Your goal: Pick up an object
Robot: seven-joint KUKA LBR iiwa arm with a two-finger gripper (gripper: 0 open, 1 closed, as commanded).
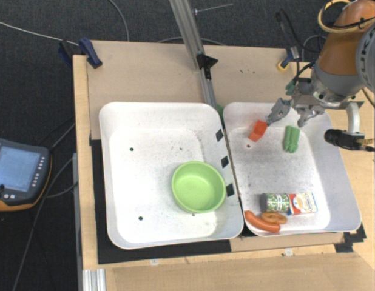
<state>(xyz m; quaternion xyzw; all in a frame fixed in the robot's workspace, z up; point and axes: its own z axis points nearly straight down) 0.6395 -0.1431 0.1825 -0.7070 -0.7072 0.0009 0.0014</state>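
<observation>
The claw hangs with its fingers spread and nothing between them, over the right bin's far edge. Just below it lies a stubby green block; to its left a small orange block, tilted. Near that bin's front edge sit a printed carton and an orange-red sausage shape. The left bin holds a smooth lime bowl. Both speckled white bins rest on a tan bench above dark carpet.
</observation>
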